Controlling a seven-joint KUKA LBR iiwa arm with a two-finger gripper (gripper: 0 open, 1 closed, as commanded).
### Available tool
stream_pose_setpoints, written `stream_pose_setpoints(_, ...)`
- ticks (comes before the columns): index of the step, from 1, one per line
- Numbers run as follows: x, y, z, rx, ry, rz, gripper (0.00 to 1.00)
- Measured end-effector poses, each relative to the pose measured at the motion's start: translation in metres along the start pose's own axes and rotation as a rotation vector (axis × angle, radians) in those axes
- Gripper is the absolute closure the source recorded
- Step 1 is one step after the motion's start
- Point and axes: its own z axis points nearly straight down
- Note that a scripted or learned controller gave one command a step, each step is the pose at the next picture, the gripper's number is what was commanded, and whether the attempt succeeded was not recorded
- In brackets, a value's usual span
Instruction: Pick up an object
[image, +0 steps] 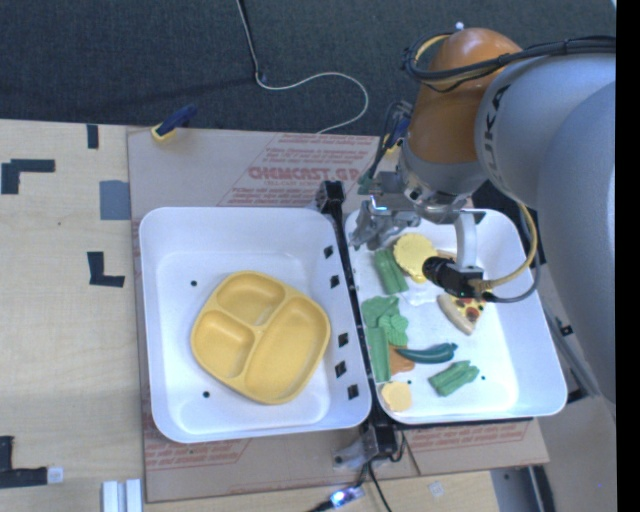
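Note:
The right bin (520, 395) holds several toy foods: a green pod (388, 270), a yellow disc (413, 254), a green leafy piece (386, 322), a pizza slice (461, 314), a teal pepper (430, 352), a green pickle (453, 379), an orange piece (400, 362) and a small yellow round (397, 397). My gripper (372, 228) hangs over the bin's upper left corner, just above the green pod. I see nothing between its fingers.
The left bin (165, 300) holds a yellow sectioned plate (260, 335). A black clip (330, 195) sits at the top of the divider between bins. A white cable (300, 80) lies on the dark floor behind. Cardboard (230, 170) underlies both bins.

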Motion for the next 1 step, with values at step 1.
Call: stream_pose_setpoints(1,0.0022,-0.0029,0.0205,0.002,-0.002,0.001,1.0)
